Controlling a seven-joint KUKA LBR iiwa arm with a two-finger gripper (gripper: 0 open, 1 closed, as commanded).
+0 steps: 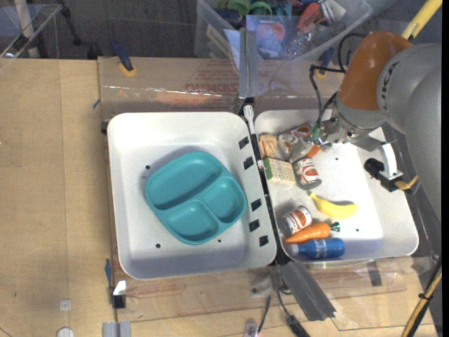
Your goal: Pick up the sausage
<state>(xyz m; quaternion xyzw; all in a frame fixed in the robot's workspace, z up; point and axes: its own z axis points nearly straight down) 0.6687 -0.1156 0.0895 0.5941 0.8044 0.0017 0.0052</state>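
This is a robotics lab, not a home or kitchen: a pale plywood bench [49, 188] carries two shallow white plastic bins [126, 188] clamped side by side, with a grey industrial arm with an orange band [393, 69] reaching in from the right and loose black cables [330, 83] trailing beside it. The food in the right bin is small plastic toy food [316, 202], the left bin holds a teal plastic divided tray [195, 196], and a clear plastic storage tub of mixed colourful toys [280, 5] stands behind the bench.

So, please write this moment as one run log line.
claw: low over clutter, far end of right bin | grasp: cannot tell | teal tray: left bin
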